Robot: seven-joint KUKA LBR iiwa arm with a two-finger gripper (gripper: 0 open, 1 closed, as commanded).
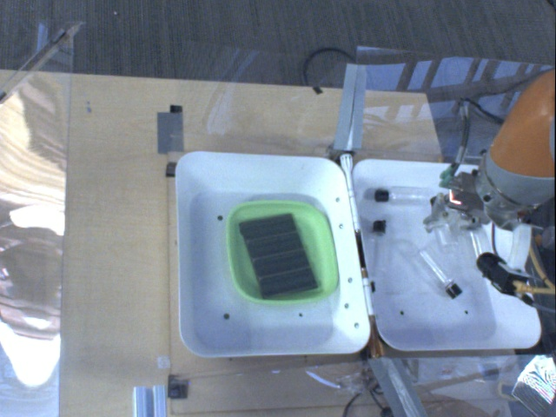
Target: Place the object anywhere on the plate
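Closest to the lens stood the arm's orange band (532, 133), rising at the right edge above the right bin (408, 324), with the grey wrist below it. Whether the end effector (450, 208) was apart or together could not be told; it sat over the right bin's far right part, and nothing could be made out within its grasp. A dark grey ridged block (278, 255) lay flat on the green plate (238, 233), slightly turned, its long side running from upper left to lower right and green rim showing all around it. That plate rested in the middle of the left bin (200, 320), well apart from the end effector. Across the divide, the right bin held a clear tube (407, 195) with a black cap near its far wall, just left of the end effector. A small black cap (379, 227) lay nearer the bin's left wall. A second clear tube (437, 272) lay slantwise toward the bin's middle, its black end pointing down and right. Both bins touched along their inner walls, and a grey metal strip (351, 111) ran away from that seam across the pale wooden table (104, 259). A small grey bracket (171, 130) sat on the table beyond the left bin's far left corner. Beyond the table lay dark carpeted floor (217, 16), with a black cable (323, 59) looping near the strip's far end.
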